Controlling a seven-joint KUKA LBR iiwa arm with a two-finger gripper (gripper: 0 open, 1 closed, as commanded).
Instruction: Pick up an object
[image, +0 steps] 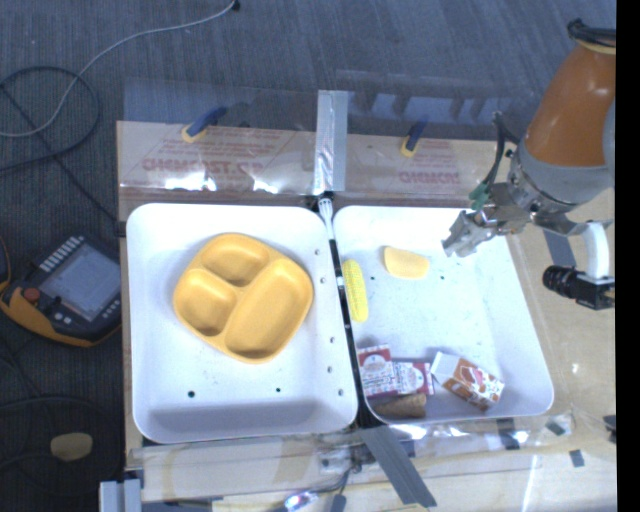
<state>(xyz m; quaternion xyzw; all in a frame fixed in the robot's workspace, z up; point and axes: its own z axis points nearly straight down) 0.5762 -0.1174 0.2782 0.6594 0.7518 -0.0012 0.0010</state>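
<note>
- Gripper (462, 240) hangs over the far part of the right bin (520, 310); whether it is clenched or released cannot be made out, and nothing is visibly held.
- Pale yellow piece (405, 262) lies on the bin floor just left of the gripper, apart from it.
- Red cartons (392, 376) and red packet (472, 384) near edge.
- Yellow divided tray (243, 296) in left bin (150, 380).
</note>
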